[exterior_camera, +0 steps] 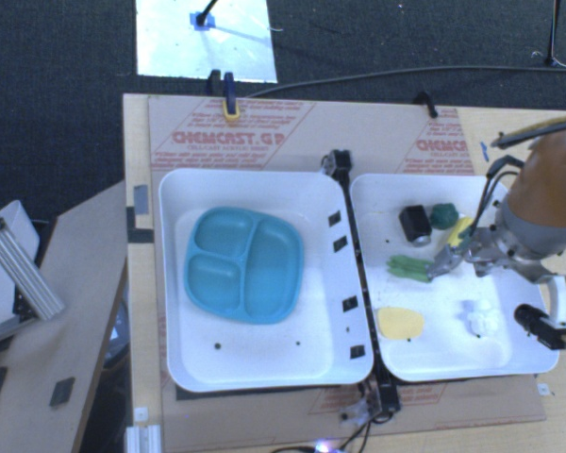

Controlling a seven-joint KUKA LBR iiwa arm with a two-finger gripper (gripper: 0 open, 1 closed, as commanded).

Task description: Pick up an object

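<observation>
The counter (292,125) fills the middle of the frame, a printed brown sheet over it and dark carpet behind. Two white bins sit on it side by side. The left bin (255,347) holds a teal divided plate (242,263), lying flat toward its left half. The right bin (443,352) sits at the right of the frame and carries the small things.

My arm (547,196) comes in from the right edge, orange above grey, over the right bin's upper right part. My tool (445,263) points left and down, its tip just beside the right end of a green piece (409,269) at the bin's left centre. I cannot tell how far the tool is open, nor whether it touches the green piece.

Above that lie a black block (415,223) and a dark green lump (443,216), near each other. A yellow disc (400,323) lies at the bin's lower left, and a small white thing (480,316) at lower right.
</observation>
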